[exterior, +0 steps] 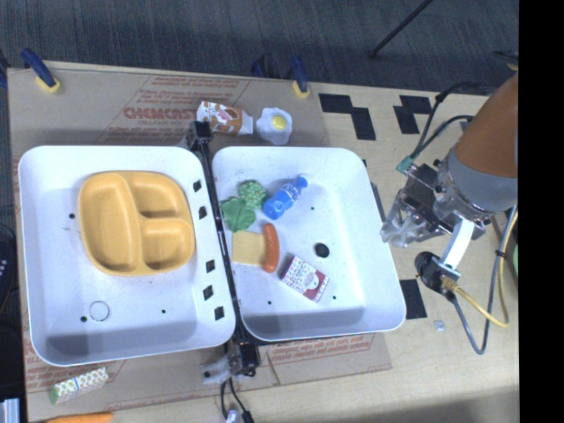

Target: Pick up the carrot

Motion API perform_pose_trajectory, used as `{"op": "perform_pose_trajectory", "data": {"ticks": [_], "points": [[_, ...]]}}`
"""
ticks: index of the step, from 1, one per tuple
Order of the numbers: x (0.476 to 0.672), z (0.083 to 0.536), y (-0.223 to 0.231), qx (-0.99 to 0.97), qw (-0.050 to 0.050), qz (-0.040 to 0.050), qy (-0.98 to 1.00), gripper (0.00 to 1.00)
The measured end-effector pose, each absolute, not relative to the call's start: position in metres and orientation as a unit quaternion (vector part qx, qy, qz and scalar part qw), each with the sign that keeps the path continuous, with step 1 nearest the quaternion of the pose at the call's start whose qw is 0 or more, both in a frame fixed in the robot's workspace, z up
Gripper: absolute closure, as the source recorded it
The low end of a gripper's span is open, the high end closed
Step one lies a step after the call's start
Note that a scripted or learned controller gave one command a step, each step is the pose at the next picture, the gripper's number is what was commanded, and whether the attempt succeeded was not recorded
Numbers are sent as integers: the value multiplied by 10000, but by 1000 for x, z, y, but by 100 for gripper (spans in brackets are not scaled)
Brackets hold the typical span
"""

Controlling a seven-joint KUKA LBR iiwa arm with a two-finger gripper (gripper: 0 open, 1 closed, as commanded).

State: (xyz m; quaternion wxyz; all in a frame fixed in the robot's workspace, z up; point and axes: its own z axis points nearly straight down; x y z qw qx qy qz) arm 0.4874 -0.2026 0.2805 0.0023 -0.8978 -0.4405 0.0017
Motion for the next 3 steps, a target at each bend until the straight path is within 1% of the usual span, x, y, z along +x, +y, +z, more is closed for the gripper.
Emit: {"op": "perform_pose_trajectory", "data": {"ticks": [1, 2, 3], "points": [[476, 272, -191, -9103, 26, 21, -4140, 100], [476, 273, -205, -9158, 8, 16, -4016, 100], [476, 278, -204, -9414, 0, 11, -3373, 100]]}}
